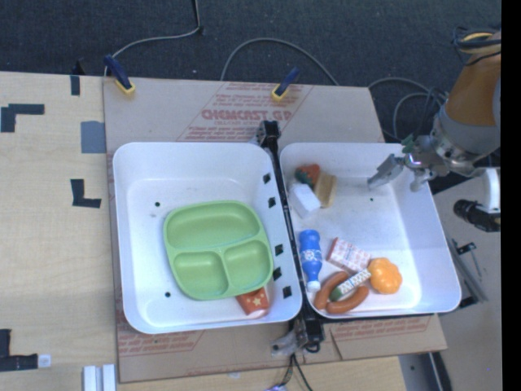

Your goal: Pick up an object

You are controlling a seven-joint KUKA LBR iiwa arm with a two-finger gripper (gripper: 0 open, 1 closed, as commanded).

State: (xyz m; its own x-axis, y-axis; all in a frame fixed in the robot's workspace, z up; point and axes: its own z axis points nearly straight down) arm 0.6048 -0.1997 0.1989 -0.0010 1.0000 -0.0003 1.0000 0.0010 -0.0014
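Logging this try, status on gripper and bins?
Gripper over right bin's far right, nothing between its fingers. Blue bottle, sausage, orange fruit lie untouched at the near side. Path clear.

We are seeing the grey, orange-banded arm reaching in from the right, its two-finger hand (397, 173) hanging spread apart.

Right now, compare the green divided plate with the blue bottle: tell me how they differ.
The green divided plate lies in the left bin; the blue bottle lies in the right bin, against the wall between the bins. The plate is broad, flat and far larger; the bottle is slim and lies on its side. The plate is one plain green; the bottle is blue with a white cap. Both lie apart from the gripper.
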